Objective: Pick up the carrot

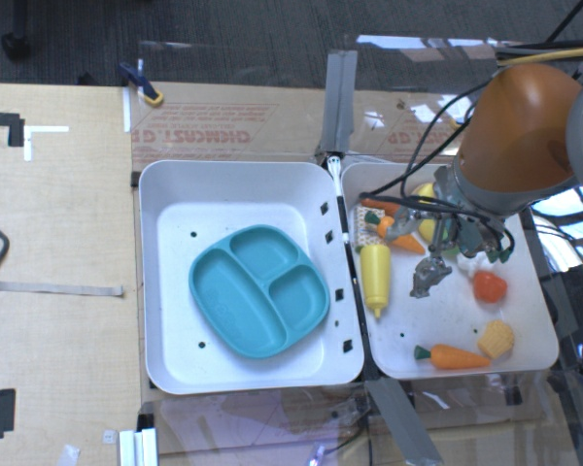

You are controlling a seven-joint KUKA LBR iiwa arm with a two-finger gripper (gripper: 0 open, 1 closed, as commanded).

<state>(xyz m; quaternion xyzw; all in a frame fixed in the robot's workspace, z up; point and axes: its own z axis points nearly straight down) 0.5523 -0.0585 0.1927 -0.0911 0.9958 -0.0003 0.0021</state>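
Lying on its side at about five o'clock in the right bin [539,304]: the carrot [457,357], green top pointing toward nine o'clock, tip just beside a corn piece [497,338] at its three o'clock. Not yet being touched by anything. Hanging over the middle of that bin, at the carrot's twelve o'clock and well apart from it: the gripper [429,276], jaws impossible to read as open or closed against the dark mechanism, nothing visibly between them. Judging by this, still in the approach step. Next move calling for travel toward six o'clock, a descent over the carrot's thick middle, and alignment across its long axis. Sitting nearby: a red tomato [490,286], a yellow bottle [374,275]. Partly hidden under cables and wrist at twelve o'clock: a second orange piece [404,243], possibly another carrot, hard to make out.
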